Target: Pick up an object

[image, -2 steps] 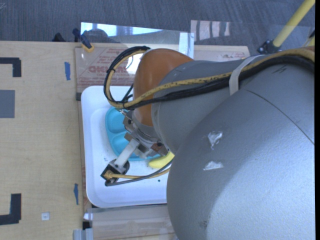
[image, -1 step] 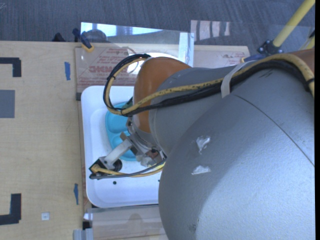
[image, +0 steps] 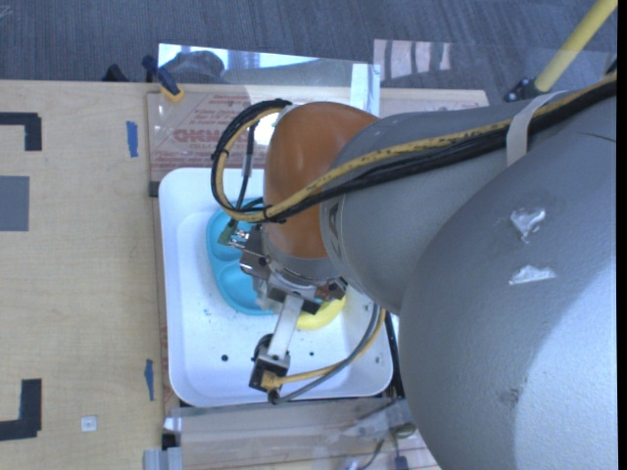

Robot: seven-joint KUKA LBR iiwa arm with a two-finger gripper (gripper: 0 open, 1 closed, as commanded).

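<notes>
White-walled, the bin (image: 186,360) held a blue object (image: 227,267) just beside the gripper (image: 282,287), on the view's left, and a yellow object (image: 329,313) at the gripper's other side. Whether the gripper stood parted or closed could not be told.

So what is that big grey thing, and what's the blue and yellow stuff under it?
That big grey thing is a robot arm with an orange band near its wrist. The picture comes from a camera fixed above the bench, looking down, and the arm reaches in from the right. Under it sits a shallow white bin. In the bin lie a light blue thing and a yellow thing, both partly hidden by the arm. At the arm's end is its pincer, low over them. Its job is to pick something up, but from here I cannot tell whether it holds anything.
</notes>
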